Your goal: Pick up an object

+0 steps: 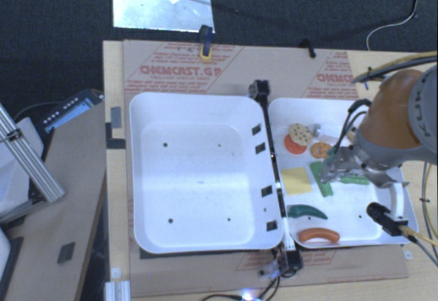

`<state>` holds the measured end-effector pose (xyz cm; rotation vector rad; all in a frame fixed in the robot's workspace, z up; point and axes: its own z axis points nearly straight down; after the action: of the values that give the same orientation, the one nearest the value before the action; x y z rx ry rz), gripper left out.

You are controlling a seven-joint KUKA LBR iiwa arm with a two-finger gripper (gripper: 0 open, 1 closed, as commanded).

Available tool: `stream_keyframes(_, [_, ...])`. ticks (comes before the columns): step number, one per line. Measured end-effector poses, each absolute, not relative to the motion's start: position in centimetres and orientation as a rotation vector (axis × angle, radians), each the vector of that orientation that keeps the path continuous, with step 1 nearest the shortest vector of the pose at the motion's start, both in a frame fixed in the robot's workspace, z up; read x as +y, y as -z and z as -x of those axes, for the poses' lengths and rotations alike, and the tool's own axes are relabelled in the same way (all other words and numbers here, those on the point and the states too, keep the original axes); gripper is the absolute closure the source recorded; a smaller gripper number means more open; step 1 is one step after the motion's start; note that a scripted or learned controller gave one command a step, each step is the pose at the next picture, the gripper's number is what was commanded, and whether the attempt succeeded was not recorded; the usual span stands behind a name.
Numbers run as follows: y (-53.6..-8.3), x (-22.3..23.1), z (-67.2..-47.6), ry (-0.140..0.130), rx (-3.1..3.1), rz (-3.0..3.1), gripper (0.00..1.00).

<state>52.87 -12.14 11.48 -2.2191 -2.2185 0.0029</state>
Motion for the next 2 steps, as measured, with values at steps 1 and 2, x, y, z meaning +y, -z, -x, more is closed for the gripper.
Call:
stream_keyframes(1, [-8.3,-8.4,-56.5,0.004,-2.232,2.215,1.0])
stream_keyframes(2, [-12.9,-9.4,-55.9,0.003,-2.224,2.222,1.0])
